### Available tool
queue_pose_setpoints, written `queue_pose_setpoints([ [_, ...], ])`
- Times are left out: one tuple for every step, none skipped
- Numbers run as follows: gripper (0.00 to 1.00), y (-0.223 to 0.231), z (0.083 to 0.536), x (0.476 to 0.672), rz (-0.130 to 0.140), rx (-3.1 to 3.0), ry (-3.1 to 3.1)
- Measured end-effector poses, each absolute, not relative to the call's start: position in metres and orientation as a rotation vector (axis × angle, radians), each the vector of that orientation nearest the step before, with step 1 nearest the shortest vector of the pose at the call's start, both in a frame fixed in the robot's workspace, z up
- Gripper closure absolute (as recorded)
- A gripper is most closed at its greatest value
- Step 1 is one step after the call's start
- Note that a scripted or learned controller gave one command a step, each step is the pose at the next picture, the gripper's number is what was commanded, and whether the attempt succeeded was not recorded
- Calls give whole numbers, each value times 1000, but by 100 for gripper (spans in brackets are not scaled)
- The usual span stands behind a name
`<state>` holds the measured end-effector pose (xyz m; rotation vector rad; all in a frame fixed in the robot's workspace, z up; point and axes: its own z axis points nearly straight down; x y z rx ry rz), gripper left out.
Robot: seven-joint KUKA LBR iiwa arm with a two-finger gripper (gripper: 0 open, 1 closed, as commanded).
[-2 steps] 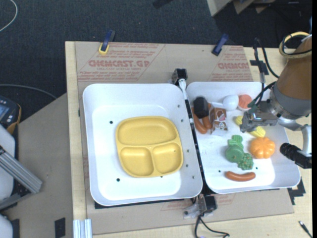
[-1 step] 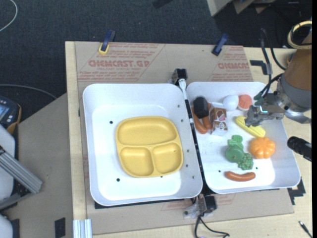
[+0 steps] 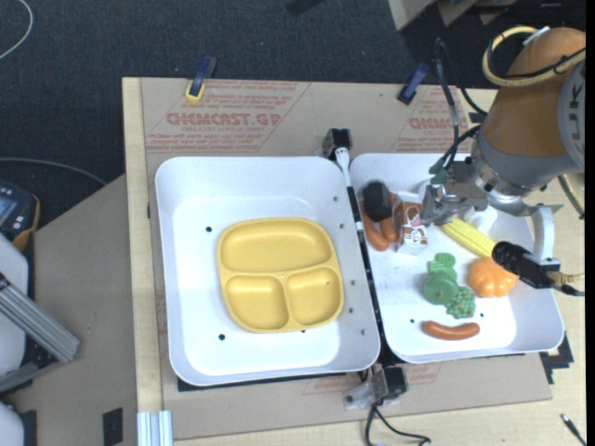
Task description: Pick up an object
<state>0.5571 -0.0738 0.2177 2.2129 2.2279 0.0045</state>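
Nearest the camera: the near edge of the surface [image 3: 279, 407], bearing two white bins side by side.

Left bin [image 3: 186, 277]: holds a yellow divided plate [image 3: 279, 272], three compartments, lying flat at the centre.

Right bin [image 3: 530, 328]: holds the small items. Largest to smallest as seen: green broccoli-like toy [image 3: 444, 284] near the middle; yellow corn cob [image 3: 468, 237] lying at a slant just beyond it; orange round fruit [image 3: 490, 278] just right of the green toy; orange-brown piece with a dark top [image 3: 376, 216] against the left wall; red sausage [image 3: 451, 330] at the near side, apart from the rest; small white-and-red item [image 3: 414, 233] beside the corn's left end.

Arm [image 3: 530, 110]: reaches in from the right. Tool [image 3: 437, 203] sits low over the far-left part of the right bin, above the small white-and-red item and the corn's left end. Whether it is spread or pressed together: cannot tell. Nothing visibly held.

Judgement: approach stage, no pick made. The items under the tool are crowded; a descent here risks landing on two at once. Better to centre on one item, across the corn's narrow width or on the lone sausage, then verify lift.
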Motion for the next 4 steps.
queue_pose_setpoints([
  [100, -25, 232, 579, 6, 2213, 2226],
  [100, 24, 214, 597, 3, 2214, 2227],
  [100, 20, 215, 598, 2, 2218, 2222],
  [100, 20, 233, 604, 4, 2218, 2221],
])
